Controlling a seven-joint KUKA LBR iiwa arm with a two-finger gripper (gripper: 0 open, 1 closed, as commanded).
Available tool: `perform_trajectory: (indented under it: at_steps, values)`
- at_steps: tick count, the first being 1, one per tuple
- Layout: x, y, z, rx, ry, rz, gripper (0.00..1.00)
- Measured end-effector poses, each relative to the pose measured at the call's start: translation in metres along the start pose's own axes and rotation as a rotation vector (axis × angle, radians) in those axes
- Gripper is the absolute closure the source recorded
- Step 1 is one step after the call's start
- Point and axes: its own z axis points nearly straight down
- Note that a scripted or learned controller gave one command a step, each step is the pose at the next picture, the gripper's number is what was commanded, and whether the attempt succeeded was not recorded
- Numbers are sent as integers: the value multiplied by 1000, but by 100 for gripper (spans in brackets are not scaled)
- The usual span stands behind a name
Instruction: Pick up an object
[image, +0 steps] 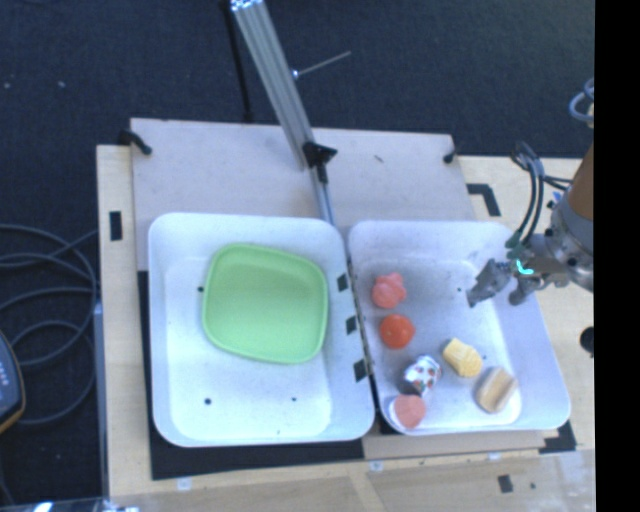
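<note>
the gripper (503, 284) is hanging over the right bin (452, 243) near its right edge, up toward the far corner. fingers are spread apart with nothing between them. the stuff sits along the near half of that bin: two red balls (389, 291) by the left wall, a pink one (408, 409) at the near left corner, a patterned cup (422, 374), a yellow block (462, 357) and a bun (495, 389) toward the near right corner. left bin (180, 400) has a green plate (265, 303) in it.
</note>
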Motion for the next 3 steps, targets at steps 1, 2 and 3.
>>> perform_trajectory:
  at_steps: [1,2,3]
  values:
    - [0,0,0,0,0,0,0]
    - [7,4,58,6,0,0,0]
    - [1,10,114,5,0,1,0]
